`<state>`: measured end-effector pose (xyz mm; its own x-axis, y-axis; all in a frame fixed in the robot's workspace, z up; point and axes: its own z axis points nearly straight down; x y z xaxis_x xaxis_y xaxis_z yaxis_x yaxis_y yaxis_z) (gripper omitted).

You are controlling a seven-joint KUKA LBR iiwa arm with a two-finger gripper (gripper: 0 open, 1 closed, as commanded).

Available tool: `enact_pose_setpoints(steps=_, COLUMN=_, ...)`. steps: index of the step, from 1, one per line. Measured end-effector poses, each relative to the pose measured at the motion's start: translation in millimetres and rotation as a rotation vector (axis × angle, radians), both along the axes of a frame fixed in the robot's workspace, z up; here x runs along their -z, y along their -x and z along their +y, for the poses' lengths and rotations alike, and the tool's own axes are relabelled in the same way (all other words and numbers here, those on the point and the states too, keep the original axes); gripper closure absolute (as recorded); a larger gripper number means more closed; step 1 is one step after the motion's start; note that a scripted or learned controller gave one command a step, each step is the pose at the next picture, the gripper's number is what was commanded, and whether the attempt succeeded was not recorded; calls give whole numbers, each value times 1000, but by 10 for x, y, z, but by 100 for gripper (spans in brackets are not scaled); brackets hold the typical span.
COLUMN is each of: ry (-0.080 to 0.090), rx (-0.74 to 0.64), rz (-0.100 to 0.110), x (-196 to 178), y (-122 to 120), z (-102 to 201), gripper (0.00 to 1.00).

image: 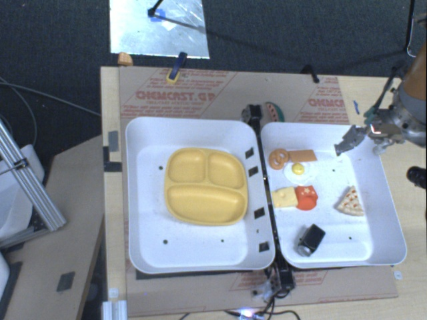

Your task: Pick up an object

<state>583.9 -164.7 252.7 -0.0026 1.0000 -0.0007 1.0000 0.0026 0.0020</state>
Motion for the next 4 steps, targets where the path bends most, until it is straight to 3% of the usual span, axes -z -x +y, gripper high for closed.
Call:
enact_pose_setpoints(steps=1, ry=-2, rx=-8, rz=-4, x=-828, y=420, z=866, gripper=0)
enact_pose_setpoints(steps=2, ry=-4, rx=4, rz=15, x=1188, y=1010, z=810, gripper=0)
enact_pose_setpoints(steps=3, ry=0, rx=3, rz=0, x=902, y=972, z=485, gripper=0)
enact_pose_setpoints(steps=4, ry=0, rx=2, rz=-3, x=798, y=956, z=497, gripper=100)
